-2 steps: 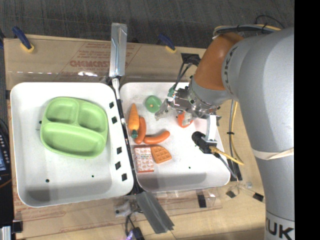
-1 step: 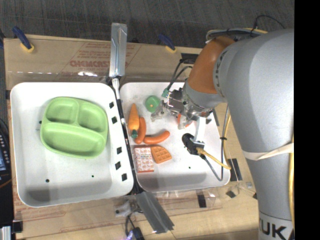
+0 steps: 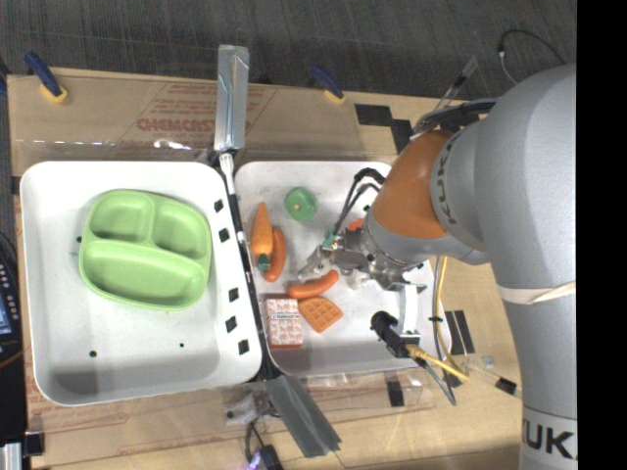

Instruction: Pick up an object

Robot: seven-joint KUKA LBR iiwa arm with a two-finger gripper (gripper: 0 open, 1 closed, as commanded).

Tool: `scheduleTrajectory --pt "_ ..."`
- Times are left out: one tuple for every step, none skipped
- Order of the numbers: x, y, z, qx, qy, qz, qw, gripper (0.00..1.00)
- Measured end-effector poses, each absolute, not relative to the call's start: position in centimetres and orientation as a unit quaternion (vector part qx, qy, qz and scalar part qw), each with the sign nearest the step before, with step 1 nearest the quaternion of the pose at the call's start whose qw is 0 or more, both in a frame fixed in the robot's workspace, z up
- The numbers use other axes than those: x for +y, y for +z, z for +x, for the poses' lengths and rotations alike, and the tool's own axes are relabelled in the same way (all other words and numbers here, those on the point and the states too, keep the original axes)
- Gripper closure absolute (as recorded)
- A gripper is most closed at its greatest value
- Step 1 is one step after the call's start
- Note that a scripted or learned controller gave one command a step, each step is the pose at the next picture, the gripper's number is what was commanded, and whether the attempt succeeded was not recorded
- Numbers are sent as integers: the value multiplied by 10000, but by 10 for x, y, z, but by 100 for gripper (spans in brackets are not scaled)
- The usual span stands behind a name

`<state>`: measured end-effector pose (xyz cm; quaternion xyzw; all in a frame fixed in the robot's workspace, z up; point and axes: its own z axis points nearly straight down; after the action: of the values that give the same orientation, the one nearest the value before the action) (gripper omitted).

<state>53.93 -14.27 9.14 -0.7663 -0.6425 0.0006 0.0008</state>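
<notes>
The right bin holds several toy foods. A green round piece lies near its back, and an orange carrot lies beside a smaller red-orange piece on the left. A red-orange sausage, a waffle and a red-and-white box lie toward the front. My gripper hangs low over the middle of this bin, just up and right of the sausage. The wrist and cables hide much of it, and I see nothing held in it.
In the left bin sits a green divided plate. A metal divider rail runs between the bins. The bulky grey arm covers the right bin's right side, and cables hang over its front right corner.
</notes>
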Motion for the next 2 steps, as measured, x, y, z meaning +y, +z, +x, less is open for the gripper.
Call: scheduleTrajectory --pt "-143 101 540 -6439 8 -7651 3 100" --pt "-135 186 477 -6148 6 -7887 3 100"
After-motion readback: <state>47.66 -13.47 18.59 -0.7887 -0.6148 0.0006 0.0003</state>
